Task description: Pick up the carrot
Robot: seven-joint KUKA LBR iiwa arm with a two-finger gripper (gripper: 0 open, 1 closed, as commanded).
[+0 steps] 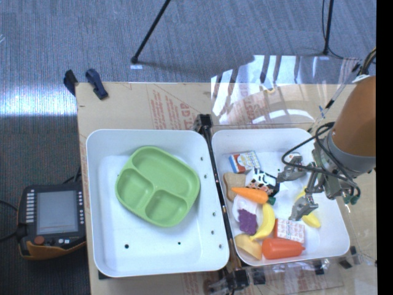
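Two white bins sit side by side on the counter (153, 103). Left bin (104, 238) holds a green divided plate (158, 185). Right bin (331, 241) is crowded with toys. Carrot (250, 195) lies near the bin's middle, left of the gripper, tip pointing left, touching a black-and-white cow-patterned item (263, 180) above it and a banana (267, 221) below. Purple grapes (247, 220) lie beside the banana; a red-orange pepper (282, 248) sits toward the front wall, a small carton (245, 161) toward the back. Gripper (296, 192) hovers over the bin's right half, fingers spread apart, nothing between them. One finger (290, 176) is near the cow item, apart from the carrot.
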